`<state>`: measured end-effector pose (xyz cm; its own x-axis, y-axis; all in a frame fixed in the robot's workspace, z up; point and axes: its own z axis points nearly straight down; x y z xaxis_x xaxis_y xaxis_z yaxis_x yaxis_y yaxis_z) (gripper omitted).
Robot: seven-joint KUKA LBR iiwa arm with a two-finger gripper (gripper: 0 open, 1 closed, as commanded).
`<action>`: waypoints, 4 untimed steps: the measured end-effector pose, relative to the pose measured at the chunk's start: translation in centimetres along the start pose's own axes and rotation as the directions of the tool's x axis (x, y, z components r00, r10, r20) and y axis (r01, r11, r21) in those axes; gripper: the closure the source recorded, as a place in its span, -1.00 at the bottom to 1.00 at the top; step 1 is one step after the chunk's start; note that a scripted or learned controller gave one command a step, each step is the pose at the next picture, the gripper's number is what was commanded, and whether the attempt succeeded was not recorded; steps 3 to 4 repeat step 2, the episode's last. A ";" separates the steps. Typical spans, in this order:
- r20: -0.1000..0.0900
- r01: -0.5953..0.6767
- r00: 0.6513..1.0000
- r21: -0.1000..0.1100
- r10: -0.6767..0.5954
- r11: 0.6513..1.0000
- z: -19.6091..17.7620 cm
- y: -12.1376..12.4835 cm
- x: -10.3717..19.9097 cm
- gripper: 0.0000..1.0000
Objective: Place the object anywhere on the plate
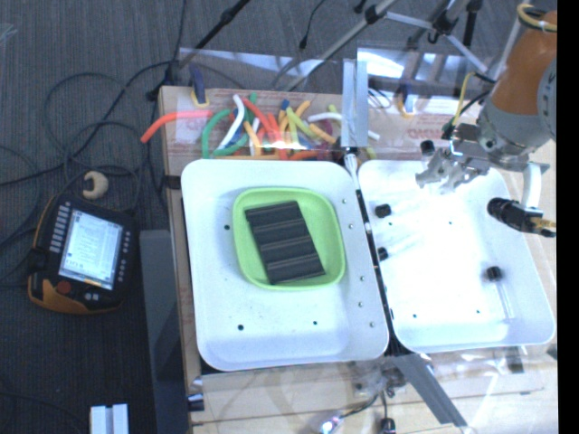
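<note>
We see the dark ridged block (284, 241) lying flat on the green plate (334, 242), well left of the gripper (445, 172), whose state we cannot tell. Our worry: any swing back over the plate could knock the block off.

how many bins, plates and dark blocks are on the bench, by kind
white bins: 2, the left bin and the right bin
green plate: 1, in the left bin
dark ribbed block: 1, lying on the plate
total: 4
</note>
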<state>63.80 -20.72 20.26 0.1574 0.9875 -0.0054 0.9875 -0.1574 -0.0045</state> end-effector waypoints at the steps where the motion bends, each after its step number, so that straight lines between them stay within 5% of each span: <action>1: -0.006 -0.013 1.000 0.001 0.013 1.000 3.0 -7.0 9.0 1.00; 2: -0.005 -0.014 1.000 0.000 0.014 1.000 3.0 -7.0 8.9 -1.00; 4: -0.005 -0.014 1.000 0.000 0.014 1.000 3.0 -7.0 8.9 -1.00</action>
